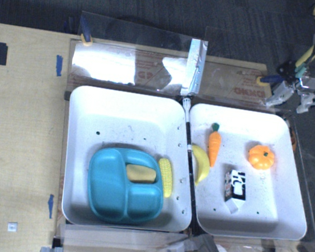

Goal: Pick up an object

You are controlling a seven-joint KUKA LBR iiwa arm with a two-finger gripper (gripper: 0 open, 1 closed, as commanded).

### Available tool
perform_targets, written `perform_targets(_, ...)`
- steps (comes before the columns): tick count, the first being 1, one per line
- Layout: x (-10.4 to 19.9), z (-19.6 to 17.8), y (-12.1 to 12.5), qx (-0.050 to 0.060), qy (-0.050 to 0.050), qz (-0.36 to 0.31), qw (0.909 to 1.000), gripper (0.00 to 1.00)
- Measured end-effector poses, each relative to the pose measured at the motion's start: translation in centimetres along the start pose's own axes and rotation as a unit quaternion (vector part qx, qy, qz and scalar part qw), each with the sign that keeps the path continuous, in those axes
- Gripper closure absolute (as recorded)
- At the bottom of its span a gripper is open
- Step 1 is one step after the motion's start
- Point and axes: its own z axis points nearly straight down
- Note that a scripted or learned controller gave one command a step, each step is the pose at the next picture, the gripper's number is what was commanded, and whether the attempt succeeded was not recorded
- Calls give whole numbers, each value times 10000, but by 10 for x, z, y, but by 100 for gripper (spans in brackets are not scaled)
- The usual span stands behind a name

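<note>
Left bin [85, 107] holds a blue tray [122, 196] with a yellow piece [140, 174] on it and corn [165, 176] against its right edge. Right of the tray, past the divider: banana [200, 163], carrot [213, 145], black-white box [235, 186], pumpkin [261, 156]. Claw [292, 100] hovers beyond the pumpkin outside the bin, empty, how far open I cannot tell

Two white bins [85, 107] are seen; one blue tray [112, 188], corn cob [165, 176], banana [200, 163], carrot [213, 146], pumpkin [261, 157] and black-and-white box [235, 185] are counted.
</note>
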Motion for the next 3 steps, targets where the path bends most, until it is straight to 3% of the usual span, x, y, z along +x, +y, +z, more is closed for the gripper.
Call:
perform_targets(1,76,97,-7,20,9,-991,9951,0)
perform_targets(2,74,185,-18,-32,-11,-1744,9847,0)
perform_targets(3,74,173,-17,-62,-17,-1738,9848,100)
